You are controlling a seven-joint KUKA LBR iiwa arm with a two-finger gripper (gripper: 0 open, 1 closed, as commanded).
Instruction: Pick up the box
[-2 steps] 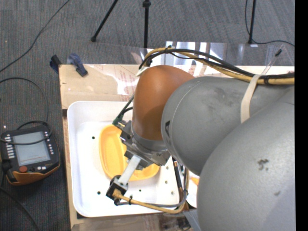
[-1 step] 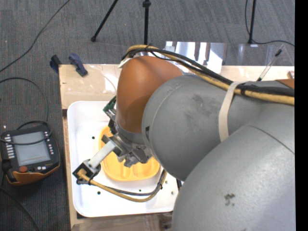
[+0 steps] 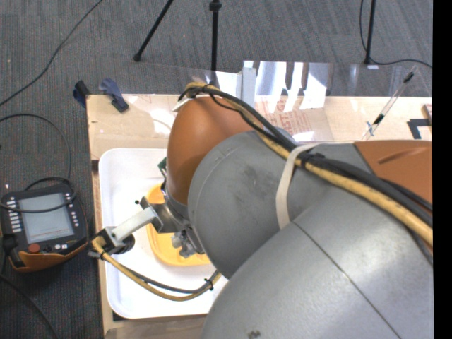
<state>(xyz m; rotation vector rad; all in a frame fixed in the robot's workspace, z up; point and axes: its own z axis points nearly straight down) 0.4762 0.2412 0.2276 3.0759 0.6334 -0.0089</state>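
Note:
My arm (image 3: 282,210) reaches in from the right and covers most of the bench. Its orange band (image 3: 205,147) sits over the left white bin (image 3: 116,182). The gripper (image 3: 182,244) hangs low in that bin, right above a flat yellow object (image 3: 161,244) that lies on the bin floor. The arm hides most of that object, so I cannot tell whether it is the box. A small green thing (image 3: 162,165) peeks out at the orange band's left edge.
A yellow and black cable (image 3: 152,286) loops from the wrist across the bin's front part. A teach pendant (image 3: 42,221) lies on the floor to the left. Tripod legs stand behind the bench. The right bin is hidden under the arm.

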